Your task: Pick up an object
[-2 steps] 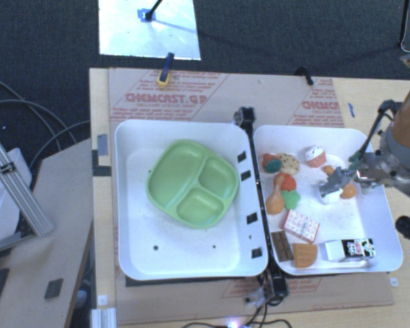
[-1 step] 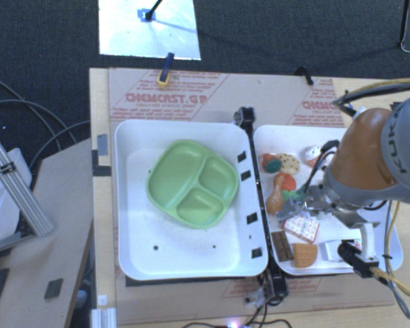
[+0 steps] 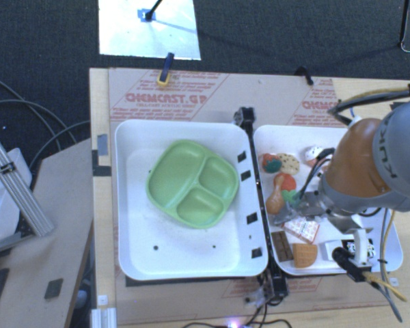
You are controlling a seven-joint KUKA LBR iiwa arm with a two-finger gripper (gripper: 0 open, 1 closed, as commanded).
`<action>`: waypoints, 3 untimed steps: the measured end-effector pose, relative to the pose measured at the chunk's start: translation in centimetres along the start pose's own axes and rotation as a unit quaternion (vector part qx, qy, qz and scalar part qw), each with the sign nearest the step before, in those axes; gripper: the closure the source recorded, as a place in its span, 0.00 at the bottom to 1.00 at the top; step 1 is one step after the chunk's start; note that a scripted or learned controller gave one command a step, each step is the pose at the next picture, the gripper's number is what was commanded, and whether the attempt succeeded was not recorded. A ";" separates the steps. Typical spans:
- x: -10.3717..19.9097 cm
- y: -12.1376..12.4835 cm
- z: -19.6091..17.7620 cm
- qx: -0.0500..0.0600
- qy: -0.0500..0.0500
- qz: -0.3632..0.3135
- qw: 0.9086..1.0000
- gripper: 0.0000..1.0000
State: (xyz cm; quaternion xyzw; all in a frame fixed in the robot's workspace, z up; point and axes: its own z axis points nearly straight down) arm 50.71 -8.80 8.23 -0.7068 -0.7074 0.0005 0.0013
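Nearest us in the right bin (image 3: 396, 255) lie a brown bar (image 3: 281, 245) and an orange wedge (image 3: 305, 255). Just beyond, our gripper (image 3: 292, 212) hangs low over a white patterned piece (image 3: 303, 229); whether it is released or clenched we cannot tell. We judge these toy foods light, stiff and slick, best pinched across narrow sides. Farther left sits the green plate (image 3: 193, 182).

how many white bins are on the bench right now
2. The left bin holds a green divided plate; the right bin holds small toy foods, partly covered by the arm.
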 end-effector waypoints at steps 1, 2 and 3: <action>2.8 -2.0 -10.7 -0.004 0.000 -0.003 1.000 0.00; 4.9 1.8 -10.2 -0.003 0.000 -0.003 1.000 0.00; 9.9 -2.0 -21.7 -0.008 0.001 -0.005 1.000 0.00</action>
